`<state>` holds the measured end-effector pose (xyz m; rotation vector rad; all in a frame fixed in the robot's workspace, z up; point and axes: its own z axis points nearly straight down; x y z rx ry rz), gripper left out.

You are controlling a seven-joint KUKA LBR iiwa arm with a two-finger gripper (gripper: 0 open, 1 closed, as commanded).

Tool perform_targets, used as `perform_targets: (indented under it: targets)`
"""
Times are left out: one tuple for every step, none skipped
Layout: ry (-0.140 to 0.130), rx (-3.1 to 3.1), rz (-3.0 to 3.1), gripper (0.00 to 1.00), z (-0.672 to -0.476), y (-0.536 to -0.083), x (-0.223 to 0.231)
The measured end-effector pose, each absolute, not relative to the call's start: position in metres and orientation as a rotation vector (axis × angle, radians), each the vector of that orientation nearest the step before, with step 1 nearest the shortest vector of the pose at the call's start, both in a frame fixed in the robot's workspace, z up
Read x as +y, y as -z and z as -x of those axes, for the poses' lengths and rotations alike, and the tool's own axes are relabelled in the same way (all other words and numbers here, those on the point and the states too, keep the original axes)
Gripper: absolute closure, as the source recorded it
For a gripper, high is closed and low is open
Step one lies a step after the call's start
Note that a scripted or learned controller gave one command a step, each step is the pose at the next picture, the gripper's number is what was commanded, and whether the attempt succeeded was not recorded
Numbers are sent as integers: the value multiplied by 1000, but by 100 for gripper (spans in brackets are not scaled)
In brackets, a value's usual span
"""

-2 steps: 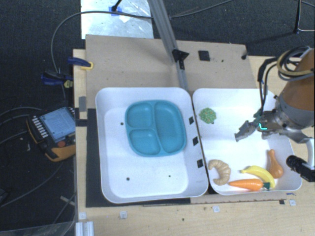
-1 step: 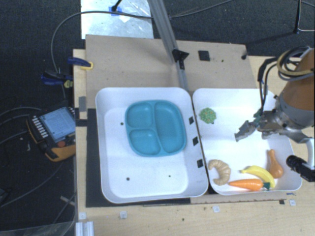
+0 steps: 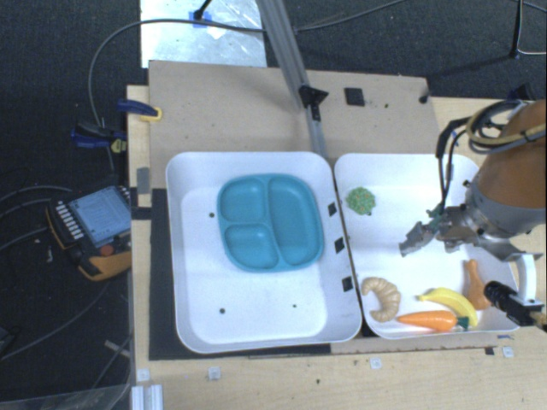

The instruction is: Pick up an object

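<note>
Brown bench (image 3: pixel 231 101) on dark carpet (image 3: pixel 51 75)

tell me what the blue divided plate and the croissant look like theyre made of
Blue divided plate: probably moulded plastic, one even colour with a soft sheen and rounded compartment ridges. Croissant: likely a plastic or rubber toy, smooth tan surface with a faint gloss; too small in view to be sure.

Dark carpet (image 3: pixel 51 49) — tan bench (image 3: pixel 222 109)
</note>
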<state>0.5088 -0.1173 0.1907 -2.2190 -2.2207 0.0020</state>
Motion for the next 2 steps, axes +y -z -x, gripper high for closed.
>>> perform_targets:
  targets:
    - [-3,-2220,2219,0,-514,-132,-122]
    - [5,-2224,2222,0,-516,-85,-122]
